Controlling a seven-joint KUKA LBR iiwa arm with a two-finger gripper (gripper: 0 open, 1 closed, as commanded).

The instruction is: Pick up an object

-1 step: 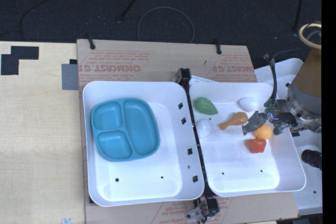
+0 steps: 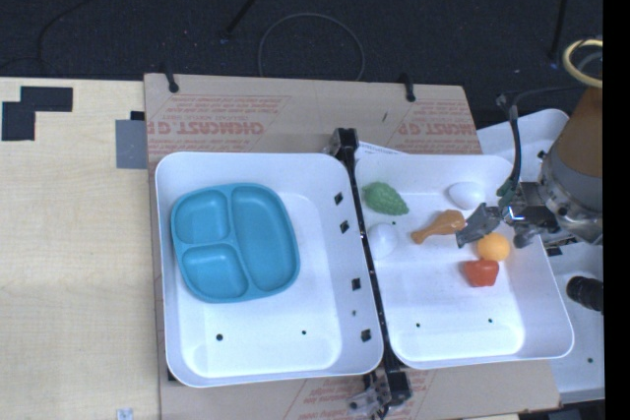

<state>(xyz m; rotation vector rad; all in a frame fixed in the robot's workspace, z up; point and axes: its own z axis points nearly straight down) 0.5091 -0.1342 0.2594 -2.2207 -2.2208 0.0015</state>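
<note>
The gripper [image 2: 495,229] hovered over the orange ball [image 2: 494,247]; its grip I couldn't tell. The ball could roll away if nudged.

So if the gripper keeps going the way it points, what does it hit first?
Probably the orange ball right below the gripper; the red piece lies just beyond. Depth is unclear from above.

Two white bins [image 2: 256,364]; one blue divided plate [image 2: 234,242]; five small objects near the gripper's fingers: green [image 2: 385,200], white [image 2: 464,194], tan [image 2: 439,227], orange [image 2: 493,247], red [image 2: 481,272].
</note>
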